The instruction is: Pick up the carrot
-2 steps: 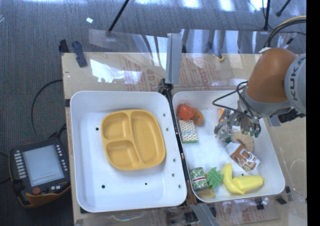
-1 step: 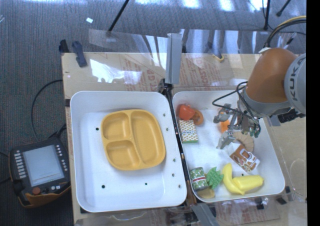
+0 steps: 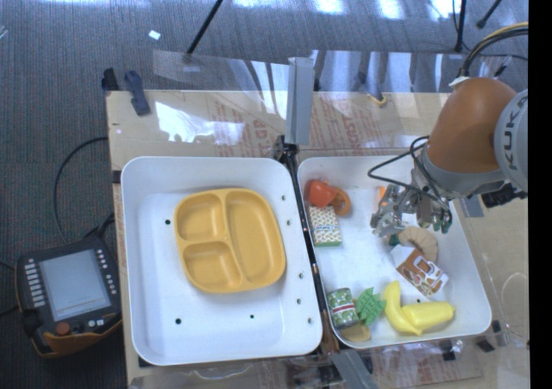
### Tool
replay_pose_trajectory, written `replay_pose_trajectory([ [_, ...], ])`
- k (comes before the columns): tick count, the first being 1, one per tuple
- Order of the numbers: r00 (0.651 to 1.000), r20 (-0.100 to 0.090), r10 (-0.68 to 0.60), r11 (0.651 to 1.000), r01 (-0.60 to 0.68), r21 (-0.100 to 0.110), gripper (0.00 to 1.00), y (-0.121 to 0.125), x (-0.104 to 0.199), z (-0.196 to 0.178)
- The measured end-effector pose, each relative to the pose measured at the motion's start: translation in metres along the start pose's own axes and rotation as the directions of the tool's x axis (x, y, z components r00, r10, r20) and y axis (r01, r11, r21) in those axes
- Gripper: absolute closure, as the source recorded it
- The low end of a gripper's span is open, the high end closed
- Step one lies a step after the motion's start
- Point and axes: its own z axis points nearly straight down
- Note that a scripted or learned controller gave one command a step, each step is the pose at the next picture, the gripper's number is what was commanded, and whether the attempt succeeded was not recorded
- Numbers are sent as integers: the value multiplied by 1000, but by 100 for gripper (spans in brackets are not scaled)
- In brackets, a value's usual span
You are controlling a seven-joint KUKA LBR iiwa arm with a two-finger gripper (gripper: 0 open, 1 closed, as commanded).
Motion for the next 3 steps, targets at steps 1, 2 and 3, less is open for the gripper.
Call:
replay_pose_trajectory([
  [1, 1000, -1, -1, 1000, 1, 0, 0, 0, 0, 1],
  [2, 915, -2, 405, 915, -405, 4, 0, -15, 0, 20],
  [3, 917, 0, 400, 917, -400, 2, 100, -12, -1, 9],
])
